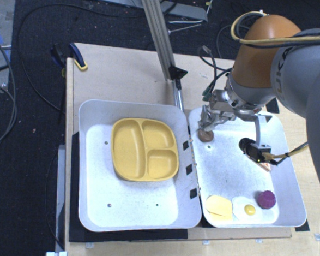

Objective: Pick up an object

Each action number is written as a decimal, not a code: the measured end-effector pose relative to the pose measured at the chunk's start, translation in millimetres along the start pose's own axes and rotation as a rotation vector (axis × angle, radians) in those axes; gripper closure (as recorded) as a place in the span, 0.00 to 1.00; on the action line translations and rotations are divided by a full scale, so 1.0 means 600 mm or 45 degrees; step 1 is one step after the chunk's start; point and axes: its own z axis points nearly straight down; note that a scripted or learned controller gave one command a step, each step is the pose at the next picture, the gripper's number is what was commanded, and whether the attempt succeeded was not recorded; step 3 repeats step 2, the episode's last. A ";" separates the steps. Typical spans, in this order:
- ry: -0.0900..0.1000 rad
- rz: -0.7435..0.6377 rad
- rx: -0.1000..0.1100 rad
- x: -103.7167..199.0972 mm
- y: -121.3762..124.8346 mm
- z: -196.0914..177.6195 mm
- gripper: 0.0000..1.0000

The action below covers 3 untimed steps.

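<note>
Robotics lab, bench [125, 73], loose cables [28, 61], dark floor [13, 196]

floor [22, 142]: dark, maybe carpet | cables [32, 39]: black, looped | bench [120, 75]: pale tan

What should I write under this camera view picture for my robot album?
Robot gripper reaches into the right bin above a small brown object, while a yellow divided plate sits in the left bin.

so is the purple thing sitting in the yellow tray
No, the purple object lies in the right bin, while the yellow tray sits in the left bin.
</note>
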 end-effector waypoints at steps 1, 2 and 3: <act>0.001 -0.003 -0.003 0.077 0.013 0.002 1.00; 0.002 -0.005 -0.002 0.182 0.002 -0.005 1.00; 0.002 -0.005 -0.002 0.182 0.002 -0.005 1.00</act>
